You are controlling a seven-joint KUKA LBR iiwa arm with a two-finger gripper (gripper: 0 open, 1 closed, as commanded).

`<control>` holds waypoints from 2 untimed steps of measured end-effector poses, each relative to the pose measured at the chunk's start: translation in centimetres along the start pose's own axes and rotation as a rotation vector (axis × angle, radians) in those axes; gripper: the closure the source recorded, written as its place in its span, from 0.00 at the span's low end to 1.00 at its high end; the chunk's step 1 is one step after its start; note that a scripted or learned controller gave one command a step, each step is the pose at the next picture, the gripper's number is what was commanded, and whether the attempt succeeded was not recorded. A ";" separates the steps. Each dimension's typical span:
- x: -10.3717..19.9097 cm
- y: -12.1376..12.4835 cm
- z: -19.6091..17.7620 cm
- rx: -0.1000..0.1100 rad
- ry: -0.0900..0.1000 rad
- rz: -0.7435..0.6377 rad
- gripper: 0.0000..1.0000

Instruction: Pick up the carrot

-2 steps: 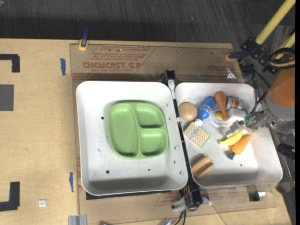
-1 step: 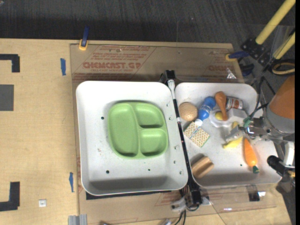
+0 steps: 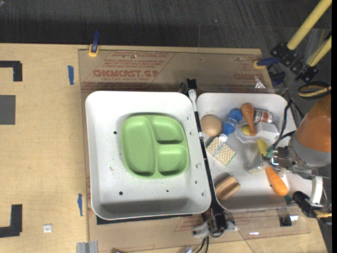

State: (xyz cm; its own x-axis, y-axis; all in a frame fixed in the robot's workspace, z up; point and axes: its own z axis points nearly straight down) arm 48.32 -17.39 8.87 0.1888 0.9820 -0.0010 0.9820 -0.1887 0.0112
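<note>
carrot (image 3: 276, 181): lying flat in the right bin (image 3: 238, 96), near the front right corner, slanting, apart from the other clutter.
tool (image 3: 277, 161): hanging just above and behind the carrot's upper end, at the end of the arm (image 3: 316, 133) reaching in from the right; opening not showing clearly, so cannot tell how wide, and nothing seen being held.
neighbours: brown block (image 3: 226, 187) sitting well to the carrot's left; checkered packet (image 3: 221, 153), beige ball (image 3: 210, 124) and blue bottle (image 3: 231, 123) crowding the bin's middle; orange-brown oblong piece (image 3: 248, 118) lying at the back, risking confusion with the target.
left bin (image 3: 100, 141): carrying a green divided plate (image 3: 155, 144).
step in hand, judging: lining up over the carrot. advising centring on its thick middle, closing across the short width, descending straight while avoiding the bin wall.
</note>
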 end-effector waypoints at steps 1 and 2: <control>-0.4 0.2 -1.1 -0.009 -0.010 0.004 1.00; 12.5 -0.6 -9.7 0.009 0.006 -0.044 1.00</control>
